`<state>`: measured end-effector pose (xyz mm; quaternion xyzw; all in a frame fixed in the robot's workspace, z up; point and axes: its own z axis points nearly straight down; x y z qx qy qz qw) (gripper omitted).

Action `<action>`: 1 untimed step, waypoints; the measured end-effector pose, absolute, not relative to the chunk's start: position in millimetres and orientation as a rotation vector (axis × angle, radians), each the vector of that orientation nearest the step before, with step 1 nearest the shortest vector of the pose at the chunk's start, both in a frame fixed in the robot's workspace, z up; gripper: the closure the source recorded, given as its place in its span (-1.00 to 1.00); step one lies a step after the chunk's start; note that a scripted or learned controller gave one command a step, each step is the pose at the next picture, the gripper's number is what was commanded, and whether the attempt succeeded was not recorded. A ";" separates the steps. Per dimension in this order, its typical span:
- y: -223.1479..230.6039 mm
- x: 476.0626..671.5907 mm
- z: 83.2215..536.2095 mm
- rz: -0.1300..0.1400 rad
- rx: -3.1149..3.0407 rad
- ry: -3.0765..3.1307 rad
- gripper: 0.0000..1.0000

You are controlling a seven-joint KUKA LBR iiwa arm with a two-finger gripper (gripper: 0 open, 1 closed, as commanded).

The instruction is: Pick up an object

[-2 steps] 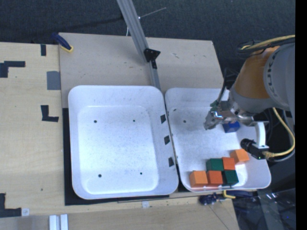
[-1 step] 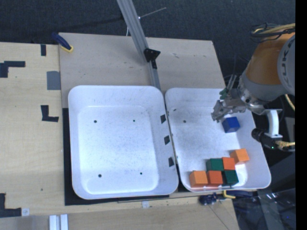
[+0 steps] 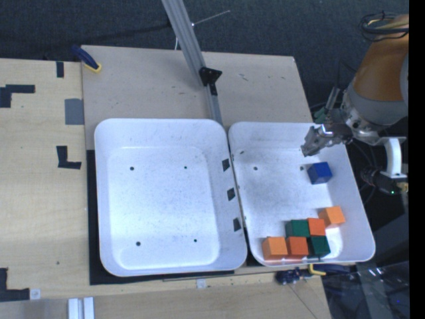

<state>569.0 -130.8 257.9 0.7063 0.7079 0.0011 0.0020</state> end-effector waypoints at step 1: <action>-86.3 565.4 247.3 -0.002 2.217 2.229 1.00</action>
